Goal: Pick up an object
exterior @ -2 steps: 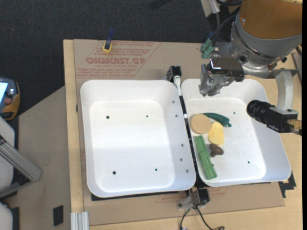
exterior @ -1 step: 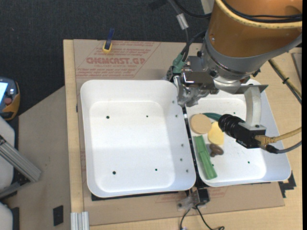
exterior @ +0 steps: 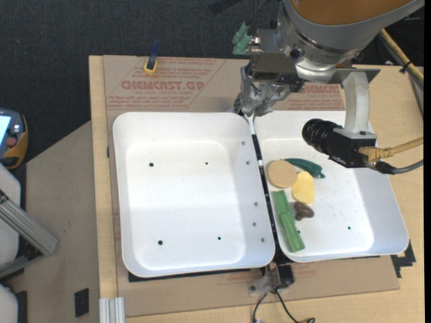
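Nearest us, the green stick (exterior: 288,222) lies in the right bin (exterior: 377,241) beside a tan disc (exterior: 282,174). Our gripper (exterior: 254,106) hovers beyond that bin's far-left corner, carrying nothing; we judge approach pending, needing descent toward the disc.

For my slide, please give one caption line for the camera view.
End effector above the bins' far rims; small objects lie in the right bin.

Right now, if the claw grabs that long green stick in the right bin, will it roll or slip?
The long green stick looks flat-sided, so probably won't roll. It seems stiff and light. It lies against the bin wall and touches the brown pebble, so grasping may nudge it.
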Available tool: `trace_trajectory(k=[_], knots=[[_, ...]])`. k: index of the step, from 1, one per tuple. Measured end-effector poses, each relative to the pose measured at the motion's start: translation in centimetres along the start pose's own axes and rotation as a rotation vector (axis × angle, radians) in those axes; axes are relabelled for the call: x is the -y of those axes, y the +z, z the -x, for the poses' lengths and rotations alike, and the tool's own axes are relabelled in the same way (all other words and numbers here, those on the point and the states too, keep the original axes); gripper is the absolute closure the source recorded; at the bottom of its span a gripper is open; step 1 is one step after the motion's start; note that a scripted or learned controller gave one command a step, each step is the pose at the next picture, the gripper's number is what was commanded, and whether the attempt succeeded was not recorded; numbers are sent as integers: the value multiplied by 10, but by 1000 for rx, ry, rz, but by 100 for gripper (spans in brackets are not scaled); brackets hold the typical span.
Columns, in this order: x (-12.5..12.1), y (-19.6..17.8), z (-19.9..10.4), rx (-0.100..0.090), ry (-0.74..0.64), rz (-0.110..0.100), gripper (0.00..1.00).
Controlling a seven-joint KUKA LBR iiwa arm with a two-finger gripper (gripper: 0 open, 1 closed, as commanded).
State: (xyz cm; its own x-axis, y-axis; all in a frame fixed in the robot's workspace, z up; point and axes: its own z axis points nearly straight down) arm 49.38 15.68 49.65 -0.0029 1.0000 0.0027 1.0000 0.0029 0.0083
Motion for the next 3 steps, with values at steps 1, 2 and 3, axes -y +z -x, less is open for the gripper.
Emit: trace_trajectory(k=[1,2,3], knots=[[-5,-41,-41,0,-1,-2,100],[-5,-49,-39,1,1,-4,100],[-6,-60,-40,0,-1,-1,100]])
